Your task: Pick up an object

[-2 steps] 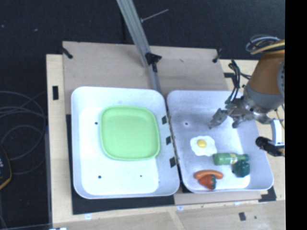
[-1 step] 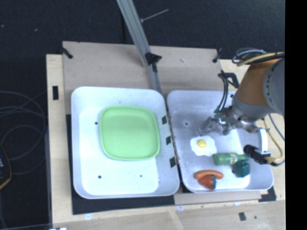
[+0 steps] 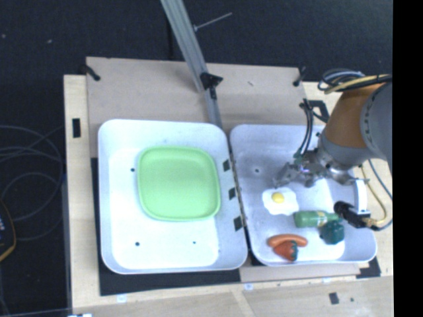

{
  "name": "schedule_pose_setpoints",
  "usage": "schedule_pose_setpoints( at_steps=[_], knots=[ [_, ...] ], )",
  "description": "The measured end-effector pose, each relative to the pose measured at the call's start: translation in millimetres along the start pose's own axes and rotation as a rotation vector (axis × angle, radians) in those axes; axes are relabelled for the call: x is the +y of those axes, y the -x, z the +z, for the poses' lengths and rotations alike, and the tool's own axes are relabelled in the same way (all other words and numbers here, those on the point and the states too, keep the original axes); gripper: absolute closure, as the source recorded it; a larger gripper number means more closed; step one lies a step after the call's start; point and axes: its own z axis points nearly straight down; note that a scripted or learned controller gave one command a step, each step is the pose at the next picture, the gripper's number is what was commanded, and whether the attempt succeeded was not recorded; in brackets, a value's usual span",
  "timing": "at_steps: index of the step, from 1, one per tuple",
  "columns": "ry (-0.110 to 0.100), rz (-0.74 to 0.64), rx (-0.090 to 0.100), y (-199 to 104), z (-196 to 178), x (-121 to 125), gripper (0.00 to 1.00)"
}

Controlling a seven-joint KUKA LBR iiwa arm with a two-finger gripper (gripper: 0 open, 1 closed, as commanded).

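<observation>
Egg [image 3: 279, 201] lies in the right bin [image 3: 254, 150], just below the hand [image 3: 295, 174], probably its target; whether that hand is released or clenched I cannot tell. Bottle [image 3: 314, 218] and carrot [image 3: 287, 244] lie nearby.

Green plate [image 3: 178, 183] in left bin [image 3: 115, 243].

A toy fried egg [image 3: 279, 200], green bottle [image 3: 314, 218], dark-green piece [image 3: 332, 232] and red-orange toy [image 3: 287, 244] lay in the right bin [image 3: 254, 154].
</observation>
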Motion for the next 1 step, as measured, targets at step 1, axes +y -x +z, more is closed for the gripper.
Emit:
schedule_pose_setpoints(
  at_steps=[1],
  knots=[
    [0.004,0.001,0.001,0.2,-12.0,1.1,1.00]
  ],
)
